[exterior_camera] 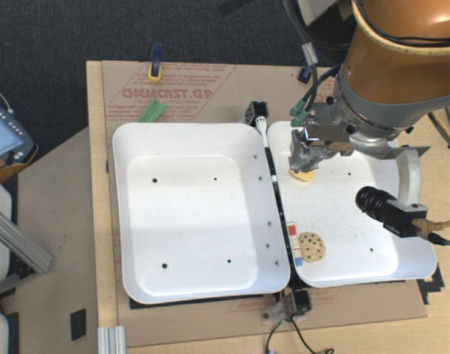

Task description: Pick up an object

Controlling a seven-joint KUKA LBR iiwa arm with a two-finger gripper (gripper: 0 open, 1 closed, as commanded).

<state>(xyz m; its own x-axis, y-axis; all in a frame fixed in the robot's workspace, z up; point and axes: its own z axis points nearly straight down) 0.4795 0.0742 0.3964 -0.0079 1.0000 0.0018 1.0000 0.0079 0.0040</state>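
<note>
Grey arm (402, 43) with orange band came in from upper right and took up the top right corner. Brown cardboard (203, 87) lay flat on the bench (63, 220) under both bins, red print along its far edge. Left bin (188, 212), white, shallow, had four small dark dots on its floor. Right bin (358, 249), white, sat touching the left one along a dark seam; the arm covered part of its far side.

Claw (306, 161) pointed down at the right bin's far left corner, close to the seam. Could not tell if claw was wide, narrow or holding anything.

Cookie (310, 247), round, tan with dark chips, lay flat in the right bin near the front left corner, well apart from the claw. Yellow piece (305, 175), pale, small, lay on the right bin floor right under the claw tip, touching it or just below; contact unclear. Red-and-white tag (292, 242) sat on the seam just beside the cookie.

Green strip (152, 111) lay on the cardboard behind the left bin. Clamp (156, 68), blue and yellow, gripped the cardboard's far edge, near the strip.
</note>
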